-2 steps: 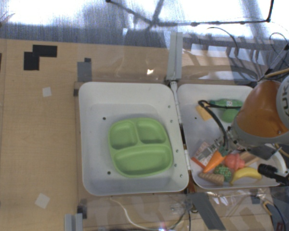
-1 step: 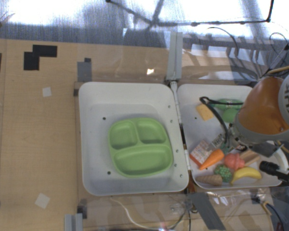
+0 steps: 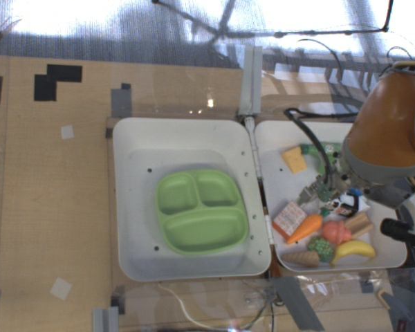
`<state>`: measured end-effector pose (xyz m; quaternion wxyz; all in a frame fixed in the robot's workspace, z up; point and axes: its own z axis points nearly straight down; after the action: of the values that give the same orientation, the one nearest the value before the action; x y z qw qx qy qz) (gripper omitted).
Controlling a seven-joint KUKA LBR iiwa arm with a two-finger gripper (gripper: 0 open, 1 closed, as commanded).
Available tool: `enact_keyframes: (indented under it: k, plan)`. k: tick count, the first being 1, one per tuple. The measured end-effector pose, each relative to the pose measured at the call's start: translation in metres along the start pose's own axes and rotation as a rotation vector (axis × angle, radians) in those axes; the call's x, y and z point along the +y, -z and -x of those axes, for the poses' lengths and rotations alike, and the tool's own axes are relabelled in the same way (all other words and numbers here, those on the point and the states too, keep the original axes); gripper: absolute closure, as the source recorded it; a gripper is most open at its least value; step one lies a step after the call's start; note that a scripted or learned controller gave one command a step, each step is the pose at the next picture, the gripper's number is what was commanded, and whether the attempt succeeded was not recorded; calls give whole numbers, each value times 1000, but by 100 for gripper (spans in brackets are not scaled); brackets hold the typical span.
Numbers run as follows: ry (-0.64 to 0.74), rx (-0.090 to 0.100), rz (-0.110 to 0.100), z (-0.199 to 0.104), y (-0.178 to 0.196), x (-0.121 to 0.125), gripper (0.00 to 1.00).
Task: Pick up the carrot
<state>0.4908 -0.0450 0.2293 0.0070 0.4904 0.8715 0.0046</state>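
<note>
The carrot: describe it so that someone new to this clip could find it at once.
Look in the right-hand white bin, at the cluster of toy food along its near edge. The carrot lies there at a slant, between the speckled white and red block and the reddish round piece. It is the only orange, tapered piece in the pile.

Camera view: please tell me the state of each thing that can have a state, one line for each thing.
Carrot: lying in the right bin, not gripped.
Green plate: upright in the left bin.
Banana: lying flat.
Gripper: low above the toys.
</note>
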Motion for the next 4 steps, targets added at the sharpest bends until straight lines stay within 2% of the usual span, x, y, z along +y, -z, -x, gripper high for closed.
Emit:
enact_keyframes:
  k: [1,4]
  plan:
    - [-3,3,-7,1,-3,-2,0]
    - [-3,3,-8,1,-3,-2,0]
